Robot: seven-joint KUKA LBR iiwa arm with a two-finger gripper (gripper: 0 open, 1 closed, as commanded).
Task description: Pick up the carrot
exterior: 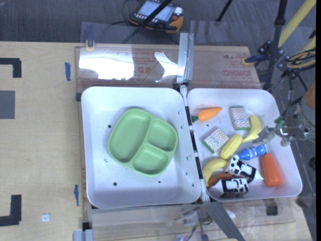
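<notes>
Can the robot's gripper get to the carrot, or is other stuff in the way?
Probably yes. The carrot lies by itself near the back left corner of the right bin, with nothing on top of it. The gripper is over the bin's right side.

Red print on the clear panel behind the bins – mirrored, blurry, can't make out the words. Handheld pendant screen – too small to read.

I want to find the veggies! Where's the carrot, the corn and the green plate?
carrot (pixel 209 113), camera view, middle of its orange body.
corn (pixel 230 145), camera view, middle of the cob.
green plate (pixel 131 128), camera view, its big compartment.
</notes>
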